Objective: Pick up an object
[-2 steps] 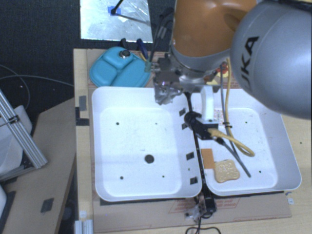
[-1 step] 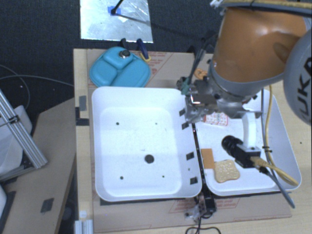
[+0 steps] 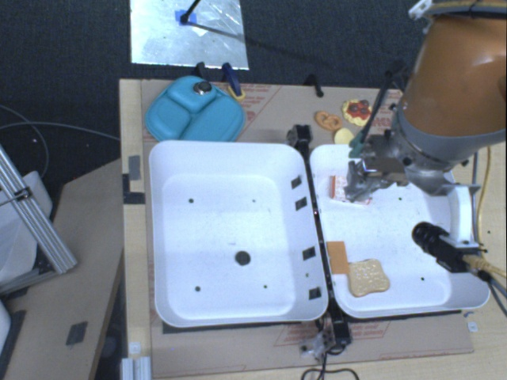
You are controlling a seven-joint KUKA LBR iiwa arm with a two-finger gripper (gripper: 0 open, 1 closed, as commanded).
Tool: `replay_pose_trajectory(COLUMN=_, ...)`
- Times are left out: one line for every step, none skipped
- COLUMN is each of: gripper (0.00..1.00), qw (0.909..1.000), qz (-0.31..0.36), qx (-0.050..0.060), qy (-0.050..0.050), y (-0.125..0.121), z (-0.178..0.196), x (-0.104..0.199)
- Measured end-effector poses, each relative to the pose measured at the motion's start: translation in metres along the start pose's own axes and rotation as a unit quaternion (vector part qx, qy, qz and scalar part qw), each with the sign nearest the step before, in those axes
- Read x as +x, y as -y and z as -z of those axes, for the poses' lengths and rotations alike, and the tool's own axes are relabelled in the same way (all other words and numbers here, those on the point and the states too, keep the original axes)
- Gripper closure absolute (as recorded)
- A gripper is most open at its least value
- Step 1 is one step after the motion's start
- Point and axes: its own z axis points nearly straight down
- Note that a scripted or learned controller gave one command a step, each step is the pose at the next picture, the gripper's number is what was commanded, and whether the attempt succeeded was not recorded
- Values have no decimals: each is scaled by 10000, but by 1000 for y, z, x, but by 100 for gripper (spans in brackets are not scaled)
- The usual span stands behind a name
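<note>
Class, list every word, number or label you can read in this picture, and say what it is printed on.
No text can be read.
Red print on the cardboard sheet: too blurred to read.
Orange and white packet beside the end effector: any print too small to tell.

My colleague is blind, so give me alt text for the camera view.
The gripper hangs in the right bin, close by a small red and white packet. A toast-like slice and an orange card lie near the bin's front.
</note>
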Motion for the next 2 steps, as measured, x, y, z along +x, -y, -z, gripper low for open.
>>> replay_pose_trajectory(gripper=100, qw=10000, qz=91, qx=-19, qy=-26, y=1, z=40, x=84)
replay_pose_trajectory(gripper=100, qw=10000, qz=70, qx=-22, qy=-16, y=0, z=49, x=79)
